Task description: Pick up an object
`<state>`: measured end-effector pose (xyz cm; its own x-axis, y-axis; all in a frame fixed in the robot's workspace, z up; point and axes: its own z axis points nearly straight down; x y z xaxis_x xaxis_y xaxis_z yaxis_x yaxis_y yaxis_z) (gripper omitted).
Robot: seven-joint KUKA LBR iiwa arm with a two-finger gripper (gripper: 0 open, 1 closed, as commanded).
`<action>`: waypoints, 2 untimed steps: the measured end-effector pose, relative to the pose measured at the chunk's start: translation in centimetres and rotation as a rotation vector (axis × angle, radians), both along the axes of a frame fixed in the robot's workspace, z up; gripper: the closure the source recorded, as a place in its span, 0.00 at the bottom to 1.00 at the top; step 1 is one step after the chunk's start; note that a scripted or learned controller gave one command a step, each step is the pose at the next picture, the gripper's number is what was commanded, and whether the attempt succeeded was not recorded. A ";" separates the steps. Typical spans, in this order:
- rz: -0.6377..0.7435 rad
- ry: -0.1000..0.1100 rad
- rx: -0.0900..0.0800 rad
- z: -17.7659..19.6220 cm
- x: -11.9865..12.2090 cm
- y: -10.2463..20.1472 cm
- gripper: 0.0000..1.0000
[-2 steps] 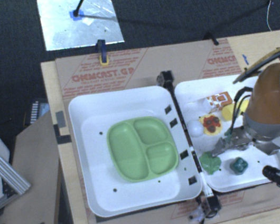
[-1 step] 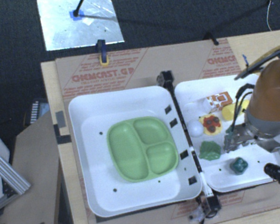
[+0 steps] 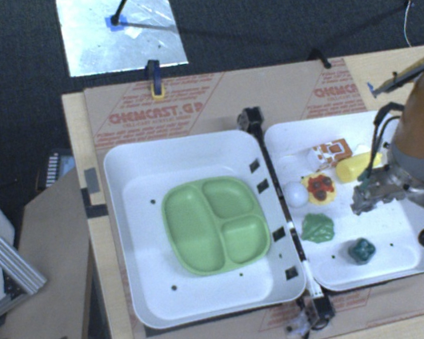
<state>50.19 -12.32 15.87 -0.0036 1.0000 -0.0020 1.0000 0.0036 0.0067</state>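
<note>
the gripper [image 3: 369,195] is seen at the right of the frame, lowered over the right bin [image 3: 391,264] beside the yellow object [image 3: 352,169], probably so that one can be taken, but its opening cannot be told, and nothing is seen held.

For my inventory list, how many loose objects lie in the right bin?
6, perhaps more hidden under the arm: white ball by the divider, orange-white item at the back, yellow piece, red-yellow item, green lump, dark teal object near the front.
</note>
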 end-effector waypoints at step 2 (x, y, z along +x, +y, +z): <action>0.002 -0.001 0.001 9.6 -0.7 1.1 1.00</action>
<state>49.49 -11.23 25.48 -0.0053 1.0000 -0.0013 1.0000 0.0053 0.0075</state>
